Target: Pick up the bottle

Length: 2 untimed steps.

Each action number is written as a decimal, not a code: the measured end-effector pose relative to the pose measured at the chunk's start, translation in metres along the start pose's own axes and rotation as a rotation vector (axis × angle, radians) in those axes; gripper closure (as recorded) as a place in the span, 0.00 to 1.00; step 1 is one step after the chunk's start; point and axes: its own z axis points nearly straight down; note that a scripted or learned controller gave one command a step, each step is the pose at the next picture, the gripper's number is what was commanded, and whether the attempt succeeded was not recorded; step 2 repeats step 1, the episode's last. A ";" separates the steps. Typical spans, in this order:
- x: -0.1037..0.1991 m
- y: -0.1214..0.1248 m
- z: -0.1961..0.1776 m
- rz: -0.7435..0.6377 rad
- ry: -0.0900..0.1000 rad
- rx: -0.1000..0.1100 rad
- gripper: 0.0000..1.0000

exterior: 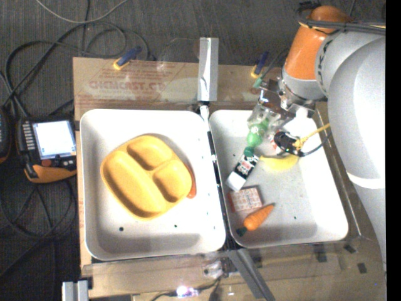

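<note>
While the camera looks down at a slant on two shallow white bins side by side, the grey arm with its orange band [308,58] reaches in from the right over the right bin [326,221]. Its gripper [270,115] hangs above that bin's far left part, and its fingers stand to either side of a clear plastic bottle with a green cap [259,127], which sits tilted between them. How tightly they close on it cannot be told. Just beside the bottle lies a banana [280,162]. Nearby lie a small white and black marker-like tube [243,167], a red patterned card [245,199] and a carrot [259,217]. The left bin [100,231] holds a yellow divided plate [147,175].
</note>
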 end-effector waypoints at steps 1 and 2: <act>0.049 -0.012 -0.038 0.218 -0.002 0.000 1.00; 0.049 -0.012 -0.038 0.218 -0.002 0.000 1.00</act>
